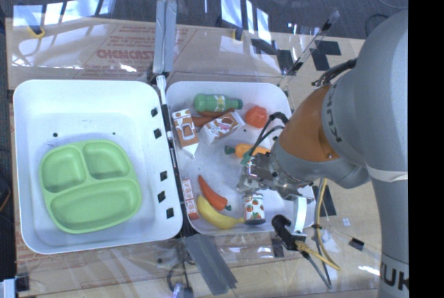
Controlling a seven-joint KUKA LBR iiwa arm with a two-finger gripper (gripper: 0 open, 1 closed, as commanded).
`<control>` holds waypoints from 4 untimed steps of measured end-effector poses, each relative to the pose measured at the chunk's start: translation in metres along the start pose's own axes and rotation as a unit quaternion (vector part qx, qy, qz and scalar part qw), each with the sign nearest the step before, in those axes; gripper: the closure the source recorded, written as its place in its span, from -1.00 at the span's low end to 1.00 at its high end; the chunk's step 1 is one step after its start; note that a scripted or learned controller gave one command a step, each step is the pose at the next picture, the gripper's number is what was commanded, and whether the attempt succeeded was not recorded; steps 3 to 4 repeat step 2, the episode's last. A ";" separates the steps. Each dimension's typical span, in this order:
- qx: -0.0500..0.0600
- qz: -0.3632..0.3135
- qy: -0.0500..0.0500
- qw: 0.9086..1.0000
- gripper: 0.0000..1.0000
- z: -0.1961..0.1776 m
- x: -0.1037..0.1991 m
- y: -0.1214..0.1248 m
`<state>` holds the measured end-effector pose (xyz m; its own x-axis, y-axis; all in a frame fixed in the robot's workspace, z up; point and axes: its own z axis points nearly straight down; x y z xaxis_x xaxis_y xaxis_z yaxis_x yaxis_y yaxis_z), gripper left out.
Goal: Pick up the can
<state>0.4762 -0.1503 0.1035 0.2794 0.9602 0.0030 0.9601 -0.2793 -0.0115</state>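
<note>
The can (254, 208), small with a red and white label, stands upright near the front edge of the right bin (277, 92). My gripper (252, 177) hangs directly above it, at the end of the grey arm with the orange band (312, 134). The gripper's lower end comes close to the can's top, and I cannot tell whether they touch. A yellow banana (216, 215) lies just left of the can.
The right bin also holds a green bottle (216, 103), a red fruit (256, 116), two small cartons (184, 127) (222, 127), an orange piece (243, 149) and a red pepper (212, 193). A green divided plate (89, 183) lies in the left bin (41, 99).
</note>
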 end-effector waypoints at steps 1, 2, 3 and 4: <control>-0.001 0.000 0.000 1.000 -1.00 0.000 0.000 0.000; -0.001 -0.157 0.000 0.988 -1.00 0.015 -0.039 0.011; -0.001 -0.157 0.000 0.988 -1.00 0.015 -0.039 0.011; -0.001 -0.157 0.000 0.988 -1.00 0.015 -0.039 0.011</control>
